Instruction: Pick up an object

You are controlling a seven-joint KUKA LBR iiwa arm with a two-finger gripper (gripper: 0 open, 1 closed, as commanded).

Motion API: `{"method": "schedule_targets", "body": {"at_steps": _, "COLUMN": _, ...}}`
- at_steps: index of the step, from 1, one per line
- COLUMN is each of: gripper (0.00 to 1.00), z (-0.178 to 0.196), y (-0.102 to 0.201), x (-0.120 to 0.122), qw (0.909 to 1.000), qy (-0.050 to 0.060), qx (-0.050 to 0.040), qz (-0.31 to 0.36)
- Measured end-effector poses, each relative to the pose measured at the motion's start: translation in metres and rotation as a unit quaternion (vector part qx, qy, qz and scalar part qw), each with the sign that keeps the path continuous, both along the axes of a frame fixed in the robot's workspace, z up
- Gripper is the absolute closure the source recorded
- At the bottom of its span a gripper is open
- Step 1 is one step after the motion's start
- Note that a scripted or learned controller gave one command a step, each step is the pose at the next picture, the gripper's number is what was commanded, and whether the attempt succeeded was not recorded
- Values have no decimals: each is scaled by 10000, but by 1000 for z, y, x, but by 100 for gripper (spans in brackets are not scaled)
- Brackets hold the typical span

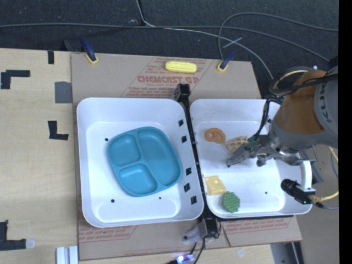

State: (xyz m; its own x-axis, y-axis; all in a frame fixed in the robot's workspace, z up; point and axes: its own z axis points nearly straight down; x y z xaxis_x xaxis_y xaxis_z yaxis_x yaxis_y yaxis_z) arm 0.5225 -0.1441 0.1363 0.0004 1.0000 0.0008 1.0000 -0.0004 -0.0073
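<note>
The hand (pixel 234 159), its grip state impossible to tell, hangs low in the right bin (pixel 275 205) just beside the tan piece (pixel 236 143), so it may nudge that piece aside instead of pinching it.

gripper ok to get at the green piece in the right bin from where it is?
Probably yes. The green piece lies in the open at the near edge of the right bin, with only the yellow block beside it. The gripper hangs over the same bin, and nothing stands between them.
</note>
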Motion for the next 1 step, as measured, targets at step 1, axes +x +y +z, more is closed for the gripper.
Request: {"method": "schedule_targets", "body": {"at_steps": 1, "gripper": 0, "z": -52, "y": 1, "x": 0, "qw": 10000, "qy": -37, "qx": -11, "qz": 9}}
